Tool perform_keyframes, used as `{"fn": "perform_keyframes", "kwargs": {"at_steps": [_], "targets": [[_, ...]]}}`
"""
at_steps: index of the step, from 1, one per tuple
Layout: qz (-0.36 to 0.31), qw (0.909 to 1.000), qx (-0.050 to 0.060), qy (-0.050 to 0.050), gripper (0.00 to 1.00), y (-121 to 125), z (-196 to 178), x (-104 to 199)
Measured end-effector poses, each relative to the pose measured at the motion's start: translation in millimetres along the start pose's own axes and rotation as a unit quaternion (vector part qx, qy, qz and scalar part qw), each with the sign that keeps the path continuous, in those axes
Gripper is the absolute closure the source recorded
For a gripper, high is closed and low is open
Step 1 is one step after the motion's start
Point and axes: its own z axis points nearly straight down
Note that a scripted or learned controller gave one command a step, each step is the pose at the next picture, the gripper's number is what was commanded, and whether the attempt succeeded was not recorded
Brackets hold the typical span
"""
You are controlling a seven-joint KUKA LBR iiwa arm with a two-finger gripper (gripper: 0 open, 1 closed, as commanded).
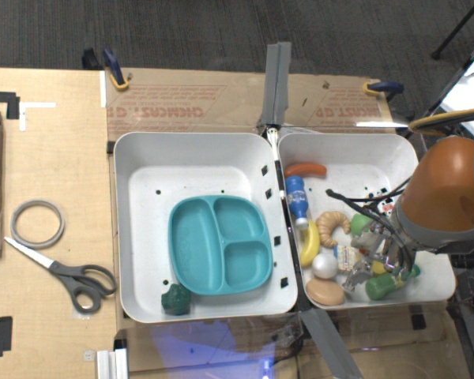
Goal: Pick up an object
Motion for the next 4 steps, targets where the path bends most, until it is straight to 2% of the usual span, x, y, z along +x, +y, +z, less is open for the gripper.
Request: {"fn": "perform_keyframes", "kwargs": {"at_steps": [1, 2, 3, 4], "targets": [[-0.001, 1.0, 0.0, -0.002, 1.0, 0.6, -9.4, -1.5], [-0.001, 1.0, 0.0, -0.001, 0.0, 0.6, -9.4, -1.4], [-0.001, 1.0, -0.001, -0.003, 1.0, 0.9, -18.9, -3.1], [0.049, 0.9988, 0.0, -0.001, 1.0, 30.6, -123.5, 14.0]]}}
